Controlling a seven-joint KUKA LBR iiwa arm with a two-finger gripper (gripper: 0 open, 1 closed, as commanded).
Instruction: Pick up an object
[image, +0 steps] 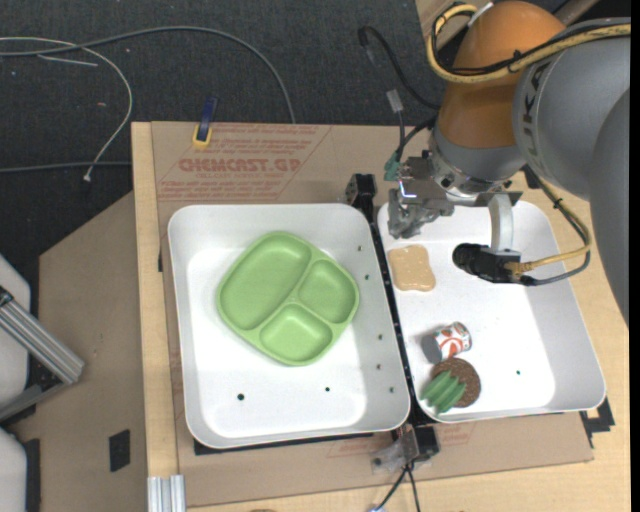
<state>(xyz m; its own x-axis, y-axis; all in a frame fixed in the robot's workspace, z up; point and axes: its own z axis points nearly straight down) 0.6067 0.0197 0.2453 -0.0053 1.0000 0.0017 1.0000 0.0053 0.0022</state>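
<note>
- arm (565, 95): grey with an orange band, comes in from the far right and hangs over the far part of the right bin
- cardboard sheet (250, 160): tan with red print, lies flat under both bins
- left bin (200, 310): white, shallow, holds one item
- right bin (545, 330): white, shallow, touching the left bin along its side, holds three small items
- green plate (288, 297): three compartments, lies flat near the middle of the left bin, turned at a slant
- gripper (408, 222): low over the far left corner of the right bin, just beyond the far edge of the bread slice; open or closed, cannot tell; nothing seen gripped
- bread slice (411, 269): tan, lies flat by the right bin's left wall, on the near side of the gripper
- brown disc (453, 385): round with a green piece on top, in the near left corner of the right bin
- small can (451, 341): white and red, on its side, just beyond the brown disc and well on the near side of the bread slice
- blue clip (206, 118): on the far edge of the cardboard sheet, outside the bins
</note>
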